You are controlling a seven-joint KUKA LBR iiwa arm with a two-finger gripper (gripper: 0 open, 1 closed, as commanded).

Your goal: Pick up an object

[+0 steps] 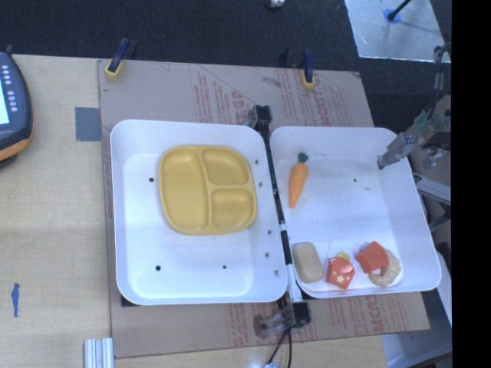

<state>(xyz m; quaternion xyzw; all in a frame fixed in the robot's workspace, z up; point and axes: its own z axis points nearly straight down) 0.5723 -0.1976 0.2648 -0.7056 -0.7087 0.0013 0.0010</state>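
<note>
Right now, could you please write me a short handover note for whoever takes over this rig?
Gripper: at the right bin's far right edge, holding nothing; finger state unclear.
Right bin: carrot near the left wall; along the near wall a beige block, a red star block, and a red piece on a ring.
Left bin: yellow divided plate.
Done: nothing picked yet.
Left: pick one object.

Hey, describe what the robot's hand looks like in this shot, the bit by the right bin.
At the frame's right edge, the hand shows as a small grey metal piece tapering to a dark, narrow tip over the rim of the right bin. Behind it sit pale grey and whitish mechanical parts with a greenish tint. It is too small and blurred to make out markings or cables.
</note>
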